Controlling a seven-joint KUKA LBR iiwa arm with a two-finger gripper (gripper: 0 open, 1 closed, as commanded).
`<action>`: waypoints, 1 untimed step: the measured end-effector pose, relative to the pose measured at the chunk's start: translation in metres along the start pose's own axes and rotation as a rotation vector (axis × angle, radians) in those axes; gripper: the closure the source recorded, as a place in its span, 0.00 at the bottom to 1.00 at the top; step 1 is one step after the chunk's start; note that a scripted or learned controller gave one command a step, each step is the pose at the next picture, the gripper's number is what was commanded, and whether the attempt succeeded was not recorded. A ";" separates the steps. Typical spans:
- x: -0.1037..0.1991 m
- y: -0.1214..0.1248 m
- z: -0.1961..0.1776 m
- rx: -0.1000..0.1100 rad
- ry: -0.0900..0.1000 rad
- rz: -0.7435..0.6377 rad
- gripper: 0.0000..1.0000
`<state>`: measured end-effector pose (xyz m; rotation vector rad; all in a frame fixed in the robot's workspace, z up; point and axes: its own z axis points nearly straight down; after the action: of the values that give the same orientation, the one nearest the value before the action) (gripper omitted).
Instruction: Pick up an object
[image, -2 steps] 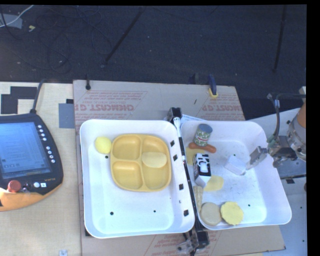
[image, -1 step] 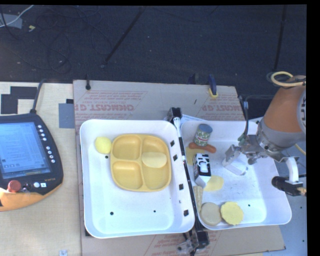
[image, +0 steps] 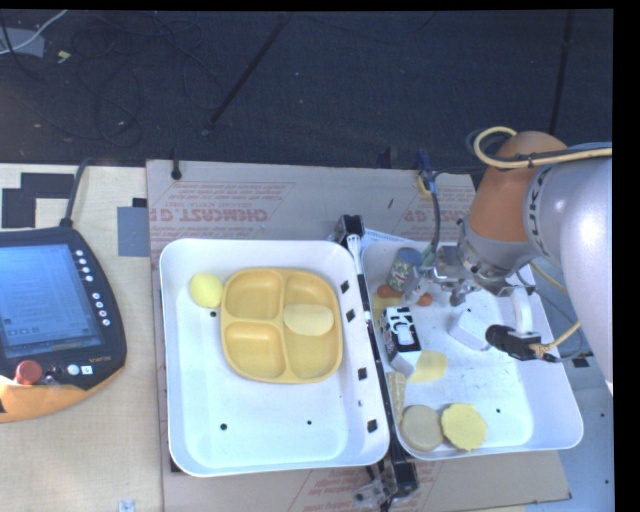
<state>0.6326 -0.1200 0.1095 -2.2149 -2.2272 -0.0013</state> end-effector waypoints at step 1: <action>0.004 -0.072 0.020 -0.001 0.000 0.005 0.00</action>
<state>0.5605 -0.1162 0.0898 -2.2216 -2.2224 -0.0024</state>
